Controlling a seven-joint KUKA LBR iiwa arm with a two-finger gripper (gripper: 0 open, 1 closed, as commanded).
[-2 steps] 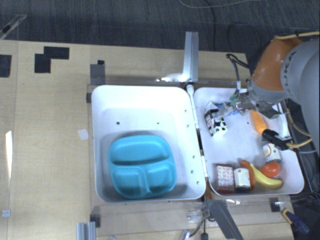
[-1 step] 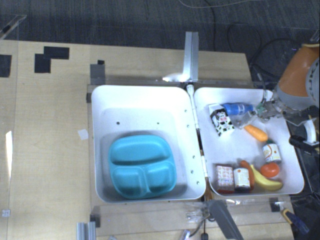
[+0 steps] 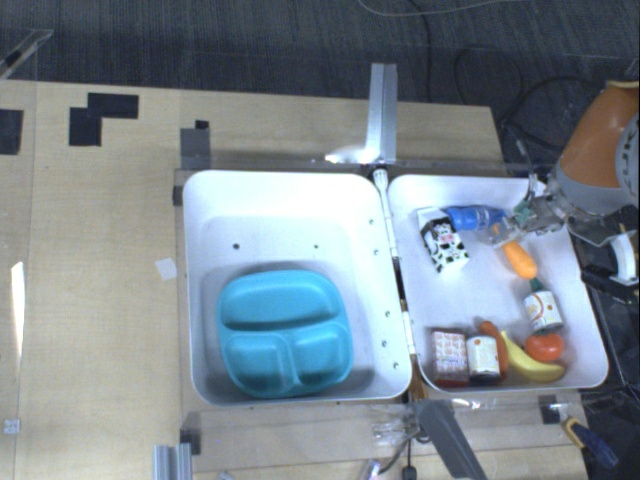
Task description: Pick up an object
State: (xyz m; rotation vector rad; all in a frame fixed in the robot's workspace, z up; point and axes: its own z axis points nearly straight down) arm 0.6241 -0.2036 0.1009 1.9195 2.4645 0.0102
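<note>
- Objects for picking lie in the right bin: a blue bottle at its 12 o'clock, a black-and-white box at 10 o'clock, an orange piece near the centre.
- Along the 6 o'clock edge sit a red-patterned packet, a small jar, a banana and a tomato; a little bottle stands at 4 o'clock.
- The tool hangs at the bin's 1 o'clock corner, just beside the blue bottle; I cannot tell its state or whether it has hold of anything.
- The left bin holds a blue divided tray toward 6 o'clock.
- The surface is pale wood.
</note>
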